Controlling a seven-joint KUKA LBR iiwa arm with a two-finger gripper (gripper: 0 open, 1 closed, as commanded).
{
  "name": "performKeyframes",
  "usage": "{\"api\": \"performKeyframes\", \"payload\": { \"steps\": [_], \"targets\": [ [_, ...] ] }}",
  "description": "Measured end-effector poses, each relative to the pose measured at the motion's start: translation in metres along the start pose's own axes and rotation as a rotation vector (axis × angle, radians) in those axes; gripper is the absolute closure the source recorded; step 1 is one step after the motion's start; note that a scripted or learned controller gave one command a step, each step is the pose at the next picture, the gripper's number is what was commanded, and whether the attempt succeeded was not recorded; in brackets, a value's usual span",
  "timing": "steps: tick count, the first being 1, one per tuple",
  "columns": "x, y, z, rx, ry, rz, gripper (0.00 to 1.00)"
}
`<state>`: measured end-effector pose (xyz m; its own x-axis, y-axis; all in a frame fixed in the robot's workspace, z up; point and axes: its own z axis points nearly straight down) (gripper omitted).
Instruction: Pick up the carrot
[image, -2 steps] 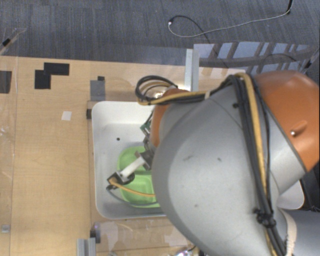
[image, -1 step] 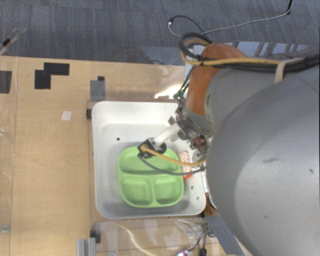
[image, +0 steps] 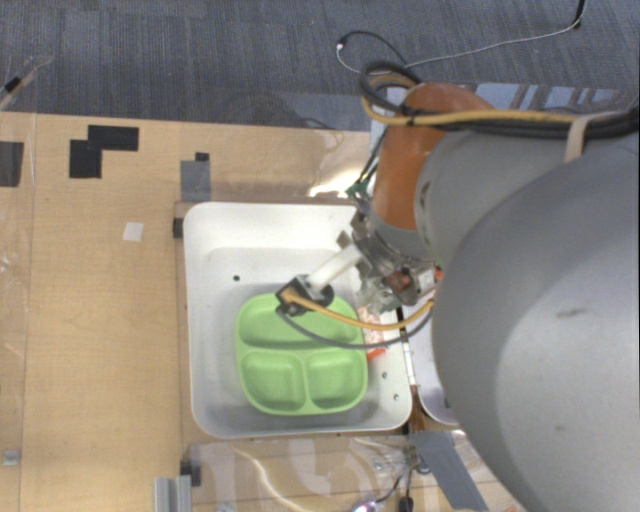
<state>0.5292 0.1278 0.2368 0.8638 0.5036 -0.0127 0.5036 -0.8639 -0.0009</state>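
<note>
A green divided plate (image: 298, 366) lies in the left white bin (image: 205, 300), toward its front right. A small orange-red sliver, likely the carrot (image: 375, 352), peeks out at the plate's right edge near the bin's right wall; most of it is hidden under the arm. My gripper (image: 383, 291) hangs over the bin's right side, just above and behind that sliver, with nothing visibly held.
The big grey arm with its orange band (image: 405, 170) covers the right bin, of which a bit of rim (image: 432, 405) shows. Tan bench (image: 90, 330) with black marks lies to the left. Open bin floor lies behind and left of the plate.
</note>
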Motion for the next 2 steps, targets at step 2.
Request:
{"api": "performKeyframes", "payload": {
  "steps": [2],
  "targets": [
    [-0.017,0.003,-0.001,0.001,0.007,0.095,0.0]
  ]
}}
